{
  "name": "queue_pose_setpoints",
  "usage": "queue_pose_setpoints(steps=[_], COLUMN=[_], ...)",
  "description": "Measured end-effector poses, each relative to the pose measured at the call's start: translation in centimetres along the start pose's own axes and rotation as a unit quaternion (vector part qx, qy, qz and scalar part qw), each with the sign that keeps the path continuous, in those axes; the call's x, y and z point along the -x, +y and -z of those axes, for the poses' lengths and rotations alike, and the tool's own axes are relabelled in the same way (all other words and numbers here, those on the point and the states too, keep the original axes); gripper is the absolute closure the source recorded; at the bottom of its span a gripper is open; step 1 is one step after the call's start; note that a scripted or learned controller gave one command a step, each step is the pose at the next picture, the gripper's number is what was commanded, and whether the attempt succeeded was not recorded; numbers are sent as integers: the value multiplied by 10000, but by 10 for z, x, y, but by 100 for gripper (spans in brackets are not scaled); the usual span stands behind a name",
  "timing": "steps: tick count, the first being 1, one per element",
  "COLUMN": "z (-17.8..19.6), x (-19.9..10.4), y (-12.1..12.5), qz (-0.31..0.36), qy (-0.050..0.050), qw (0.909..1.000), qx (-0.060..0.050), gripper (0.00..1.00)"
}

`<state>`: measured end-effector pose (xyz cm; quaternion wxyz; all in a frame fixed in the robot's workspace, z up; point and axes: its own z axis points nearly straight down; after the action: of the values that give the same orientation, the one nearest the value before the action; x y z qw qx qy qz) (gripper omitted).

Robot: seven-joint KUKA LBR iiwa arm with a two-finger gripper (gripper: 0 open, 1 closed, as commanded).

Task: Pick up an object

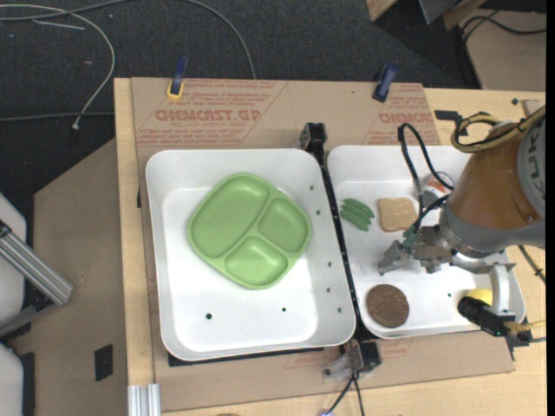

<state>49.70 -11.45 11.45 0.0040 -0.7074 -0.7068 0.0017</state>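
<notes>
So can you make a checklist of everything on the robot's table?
Surface: cardboard-topped bench with left bin and right bin.
Job's things: green leafy piece, tan bread slice, brown round patty, yellow piece, all in the right bin.
Clutter: green divided plate in the left bin.
Grippers: gripper over the right bin, holding nothing seen.
Cables: black cable at the arm; grey cable on the floor.
Surroundings: dark carpet, blue clamps.

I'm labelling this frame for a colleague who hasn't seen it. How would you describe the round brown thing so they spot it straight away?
Start at the right-hand white bin, the one the arm reaches into. Along its near edge, below the claw, lies a flat, dark brown disc. Its neighbours further back are a green leafy piece and a tan, squarish slice; the disc alone is round and dark.
</notes>
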Motion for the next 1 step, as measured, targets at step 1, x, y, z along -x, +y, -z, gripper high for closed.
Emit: queue_pose_setpoints(steps=[1], z=[-31], x=[-1], y=[0], qz=[0], qy=[-3], qw=[10000], qx=[16], gripper=[0])
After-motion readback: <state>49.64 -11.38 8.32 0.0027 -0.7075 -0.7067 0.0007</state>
